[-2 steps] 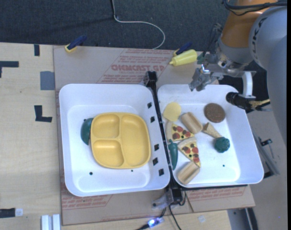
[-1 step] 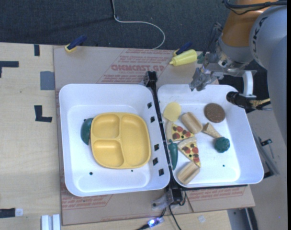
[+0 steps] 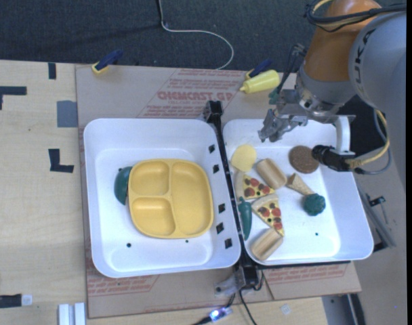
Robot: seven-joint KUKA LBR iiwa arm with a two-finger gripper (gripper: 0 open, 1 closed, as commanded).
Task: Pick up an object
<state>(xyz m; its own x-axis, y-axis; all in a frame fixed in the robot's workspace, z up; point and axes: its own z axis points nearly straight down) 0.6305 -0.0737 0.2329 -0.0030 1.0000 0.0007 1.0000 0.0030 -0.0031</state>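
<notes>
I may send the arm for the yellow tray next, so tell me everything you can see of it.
The yellow tray is a rounded, plastic-looking plate with three compartments: two smaller ones toward the top of the view, one long one below. It lies flat, right way up, slightly turned, in the left bin, with nothing in its compartments. A dark green object pokes out from under or against its left edge; I cannot tell which. The gripper is over the other bin.

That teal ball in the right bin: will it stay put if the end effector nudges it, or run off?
The teal ball looks rounded, so a sideways nudge would probably roll it. It sits on bare floor of the right bin, with only the small cone piece close by, so little would stop it. Its surface looks bumpy rather than glossy, so it may grip reasonably well.
</notes>
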